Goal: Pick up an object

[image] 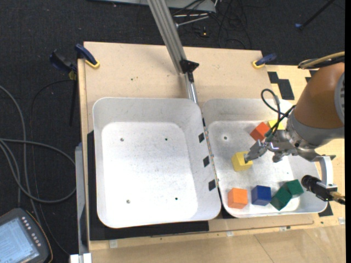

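My gripper [264, 154] hangs low over the right bin [219, 133], open, with nothing between its fingers. Its left fingertip [252, 156] sits right beside a yellow block [239, 161], at that block's right edge. A red-orange block [259, 130] lies just behind the gripper, partly covered by the wrist. Along the bin's front edge lie an orange block [237, 197], a blue block [261, 195] and a green block [287, 194].
The left bin [109, 119] lies beside the right one, and their rims meet in the middle. A slanted metal pole [167, 29] crosses the bench from the back. Black cables [271, 106] loop above the wrist.
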